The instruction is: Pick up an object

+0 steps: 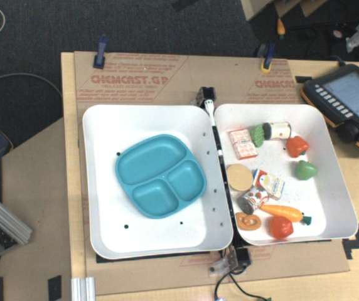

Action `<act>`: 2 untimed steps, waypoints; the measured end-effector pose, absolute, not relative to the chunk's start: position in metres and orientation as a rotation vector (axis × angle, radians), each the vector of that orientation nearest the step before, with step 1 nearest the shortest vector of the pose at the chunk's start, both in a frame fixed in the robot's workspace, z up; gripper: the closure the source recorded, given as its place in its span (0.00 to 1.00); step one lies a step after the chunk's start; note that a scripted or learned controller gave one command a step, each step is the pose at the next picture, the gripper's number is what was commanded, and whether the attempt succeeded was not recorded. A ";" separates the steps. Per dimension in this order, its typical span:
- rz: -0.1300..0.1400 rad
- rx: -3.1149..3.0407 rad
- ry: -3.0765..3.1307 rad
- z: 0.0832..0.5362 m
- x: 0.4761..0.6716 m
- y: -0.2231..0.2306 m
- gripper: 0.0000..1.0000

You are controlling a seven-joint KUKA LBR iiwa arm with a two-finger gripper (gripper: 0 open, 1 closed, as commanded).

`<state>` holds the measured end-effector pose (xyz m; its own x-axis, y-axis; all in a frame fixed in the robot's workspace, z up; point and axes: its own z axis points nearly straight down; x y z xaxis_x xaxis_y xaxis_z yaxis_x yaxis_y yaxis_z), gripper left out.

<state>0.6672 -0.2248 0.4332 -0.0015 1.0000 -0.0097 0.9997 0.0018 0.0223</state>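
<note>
You are at the very beginning of the task, as I judge it: nothing is lifted yet, and all the small objects lie in the right bin [326,196], while the left bin [98,168] carries a blue divided plate [160,175] and no loose item to take. About the claw I cannot tell you if it is open or closed. The candidates are many, so you must first choose one. Near the far wall of the right bin you have a red and white carton [243,143], a small green piece [258,135] touching it, and a white can [279,130] lying on its side just beside that piece. A red vegetable [297,146] and a green vegetable [305,170] lie more to the right side, each with free floor around it. Near the divider between the bins lies a flat tan disc [240,177], and below it things are crowded: a small printed box [269,184], a dark can [251,200], an orange carrot [283,212], a red tomato [280,227] and an orange ring-shaped piece [249,221] are touching or almost touching. I think the next move calls for a descent from above on one isolated object; the green vegetable or the red one seems the most easy, because the claw can close around it without pushing a neighbour. The crowded group near the front wall is more risky, and the flat disc gives little height to grasp.
</note>
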 end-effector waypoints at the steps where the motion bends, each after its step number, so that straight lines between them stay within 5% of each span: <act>1: 0.008 2.214 2.213 0.124 0.614 -0.180 0.00; 2: 0.010 2.212 2.213 0.294 0.584 -0.176 0.00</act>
